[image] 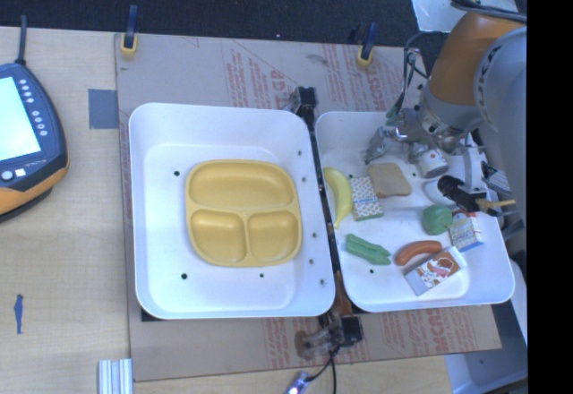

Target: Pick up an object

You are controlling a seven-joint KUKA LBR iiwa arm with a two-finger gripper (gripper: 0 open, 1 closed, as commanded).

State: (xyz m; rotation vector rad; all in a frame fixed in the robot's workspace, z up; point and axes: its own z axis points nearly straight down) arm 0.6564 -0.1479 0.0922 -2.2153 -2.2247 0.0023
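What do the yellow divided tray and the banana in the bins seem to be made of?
Yellow tray: probably moulded plastic, smooth with a soft sheen and rounded compartment walls. Banana: likely a plastic toy, evenly yellow and slightly glossy, though the view is too coarse to be sure.

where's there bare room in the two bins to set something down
Left bin: a bare white margin rings the yellow divided tray, widest along its near and left sides. Right bin: crowded in the middle with the banana, bread slice, green pod, sausage and cartons. Bare patches lie at its near-left corner and far-left corner, beside the tool.
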